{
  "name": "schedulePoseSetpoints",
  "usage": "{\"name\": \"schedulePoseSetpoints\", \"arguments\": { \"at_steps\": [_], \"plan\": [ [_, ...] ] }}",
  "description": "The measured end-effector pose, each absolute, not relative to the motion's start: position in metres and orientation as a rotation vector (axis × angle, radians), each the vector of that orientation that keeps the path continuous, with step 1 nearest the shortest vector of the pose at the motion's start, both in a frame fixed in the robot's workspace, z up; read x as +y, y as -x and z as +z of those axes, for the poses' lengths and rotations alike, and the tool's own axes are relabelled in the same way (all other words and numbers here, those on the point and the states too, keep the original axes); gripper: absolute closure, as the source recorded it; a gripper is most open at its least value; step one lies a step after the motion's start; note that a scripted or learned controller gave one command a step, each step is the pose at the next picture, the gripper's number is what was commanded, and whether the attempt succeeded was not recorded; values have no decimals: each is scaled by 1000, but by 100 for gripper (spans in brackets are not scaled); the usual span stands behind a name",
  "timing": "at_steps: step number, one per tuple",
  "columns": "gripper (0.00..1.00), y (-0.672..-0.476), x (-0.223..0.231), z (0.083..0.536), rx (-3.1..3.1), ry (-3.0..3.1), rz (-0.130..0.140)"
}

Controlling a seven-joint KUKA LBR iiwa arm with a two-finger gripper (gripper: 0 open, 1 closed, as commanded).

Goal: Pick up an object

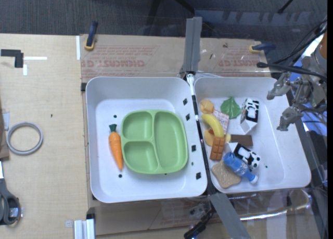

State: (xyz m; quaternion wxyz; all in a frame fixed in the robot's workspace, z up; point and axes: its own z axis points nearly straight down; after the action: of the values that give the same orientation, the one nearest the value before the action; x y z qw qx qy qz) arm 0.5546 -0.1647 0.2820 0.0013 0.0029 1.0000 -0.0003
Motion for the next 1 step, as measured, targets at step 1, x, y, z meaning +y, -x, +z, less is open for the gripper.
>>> {"name": "schedulePoseSetpoints", "arguments": {
  "at_steps": [1],
  "plan": [
    [0, -524, -201, 194, 3137, 119, -1]
  ]
}}
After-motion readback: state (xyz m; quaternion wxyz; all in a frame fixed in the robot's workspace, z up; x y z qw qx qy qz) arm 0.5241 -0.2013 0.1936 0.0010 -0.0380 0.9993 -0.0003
